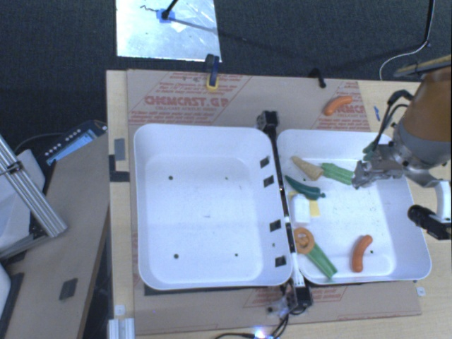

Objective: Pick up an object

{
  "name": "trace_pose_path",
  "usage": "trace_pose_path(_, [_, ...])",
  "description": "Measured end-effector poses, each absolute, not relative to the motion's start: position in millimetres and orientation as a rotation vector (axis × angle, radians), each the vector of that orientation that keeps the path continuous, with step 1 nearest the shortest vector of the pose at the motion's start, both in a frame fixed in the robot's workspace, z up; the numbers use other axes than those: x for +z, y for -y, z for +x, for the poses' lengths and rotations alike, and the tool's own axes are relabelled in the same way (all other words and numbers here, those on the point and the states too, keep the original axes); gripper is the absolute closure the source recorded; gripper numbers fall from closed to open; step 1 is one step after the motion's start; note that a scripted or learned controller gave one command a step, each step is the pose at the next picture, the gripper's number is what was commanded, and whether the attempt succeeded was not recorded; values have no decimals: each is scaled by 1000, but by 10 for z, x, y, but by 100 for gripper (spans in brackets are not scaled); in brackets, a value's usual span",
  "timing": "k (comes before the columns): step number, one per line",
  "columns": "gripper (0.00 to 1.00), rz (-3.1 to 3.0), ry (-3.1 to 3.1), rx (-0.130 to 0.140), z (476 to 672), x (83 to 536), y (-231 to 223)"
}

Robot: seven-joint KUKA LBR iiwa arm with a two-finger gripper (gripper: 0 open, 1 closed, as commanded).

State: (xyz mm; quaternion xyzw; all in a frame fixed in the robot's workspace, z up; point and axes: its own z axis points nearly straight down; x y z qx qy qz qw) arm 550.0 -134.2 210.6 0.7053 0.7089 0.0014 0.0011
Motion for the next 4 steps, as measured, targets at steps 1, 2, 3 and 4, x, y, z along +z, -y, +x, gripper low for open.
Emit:
trace_pose_path(1, [100, 2215, -2209, 7, 5015, 3758, 1944])
trace_pose_path(2, [100, 2198, -2227, 16, 5286, 4854, 1143])
trace_pose_path(3, [100, 2205, -2234, 8, 4855, 4955, 229])
trace_pose_path(4, [100, 2206, -2233, 10, 4866, 5371, -618])
